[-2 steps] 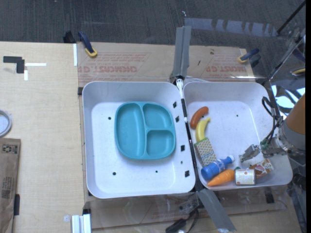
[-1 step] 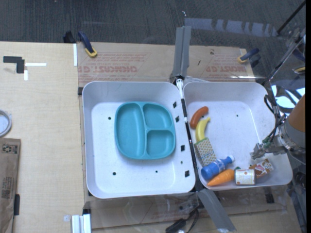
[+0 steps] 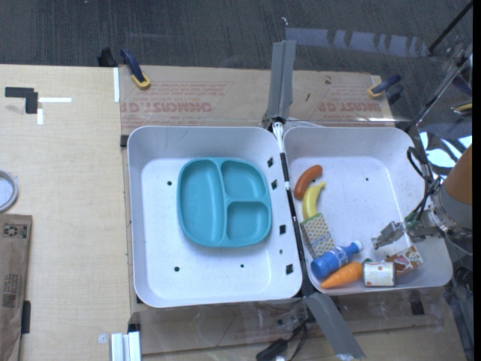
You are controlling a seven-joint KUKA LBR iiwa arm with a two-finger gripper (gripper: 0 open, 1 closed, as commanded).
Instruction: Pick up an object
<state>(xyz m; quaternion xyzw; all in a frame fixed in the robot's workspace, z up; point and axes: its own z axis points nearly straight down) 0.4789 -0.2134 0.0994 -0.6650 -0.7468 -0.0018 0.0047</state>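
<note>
The tool [image 3: 391, 235] hangs low in the right bin [image 3: 353, 145], small and blurred; whether it grips anything I cannot tell. Near it lie a can [image 3: 379, 274], carrot [image 3: 342, 275], blue bottle [image 3: 335, 259] and banana [image 3: 313, 198]. The arm [image 3: 458, 194] is cut off at the right edge.

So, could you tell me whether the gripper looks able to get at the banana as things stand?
Probably yes: the banana lies uncovered in the right bin, touching only the sausage, with bare floor between it and the gripper.
</note>
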